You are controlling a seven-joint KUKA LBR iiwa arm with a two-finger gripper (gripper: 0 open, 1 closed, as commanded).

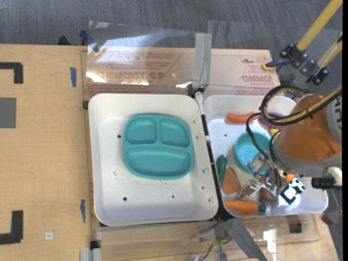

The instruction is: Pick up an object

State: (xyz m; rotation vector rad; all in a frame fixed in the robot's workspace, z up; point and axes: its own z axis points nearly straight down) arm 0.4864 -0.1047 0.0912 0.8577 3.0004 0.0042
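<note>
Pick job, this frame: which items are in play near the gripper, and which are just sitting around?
In play, right bin:
gripper
brown rounded piece
orange carrot-shaped toy at the front
small teal bowl
dark green piece

Lying about:
teal divided plastic plate, left bin
orange carrot-shaped toy at the back

Smooth, faintly glossy teal plastic for the divided plate; glossy white plastic for the left bin. Matt pale wood on the bench. Clear, shiny acrylic sheet behind.

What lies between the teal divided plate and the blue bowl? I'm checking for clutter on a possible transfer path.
In the camera view, the plate and the bowl are separated by the two bins' adjoining walls and bare white bin floor.
</note>
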